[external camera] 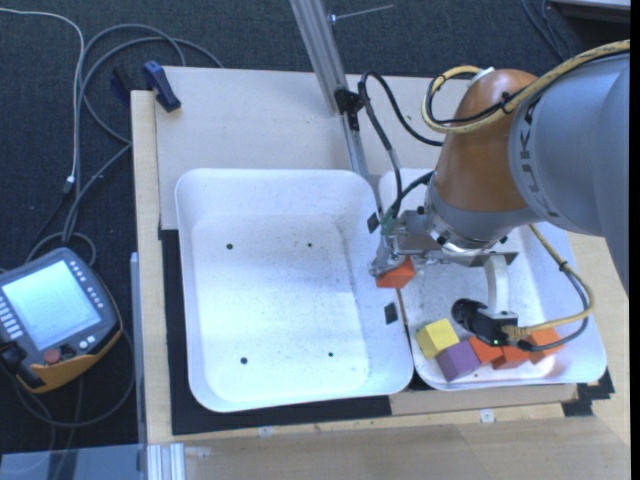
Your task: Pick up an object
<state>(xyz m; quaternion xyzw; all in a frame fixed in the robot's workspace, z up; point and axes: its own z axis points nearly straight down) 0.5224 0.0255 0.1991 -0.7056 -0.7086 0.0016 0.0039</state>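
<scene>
- Risk first: my jaws (397, 260) hang over the right bin (580, 313), close to the wall it shares with the left bin (270, 288). An orange block (395, 274) sits right at their tips, but I cannot tell whether they are open, closed or gripping it; my own wrist hides the gap.
- If the block is only pinched at a corner, I judge it could twist free on a lift and drop back, perhaps onto the rim between the bins.
- A cable (540, 323) loops low across the right bin, near the other blocks; it could snag or drag them as I move.
- Other blocks lie well apart from the orange one, bunched at the near edge: a yellow block (436, 337), a purple block (459, 359) touching it, and an orange-red piece (508, 356) beside those.
- All look like hard, smooth, square-edged cubes with matte faces.
- Both bins are shallow white plastic with rounded corners, speckled with dark flecks, on a pale counter (250, 118).
</scene>
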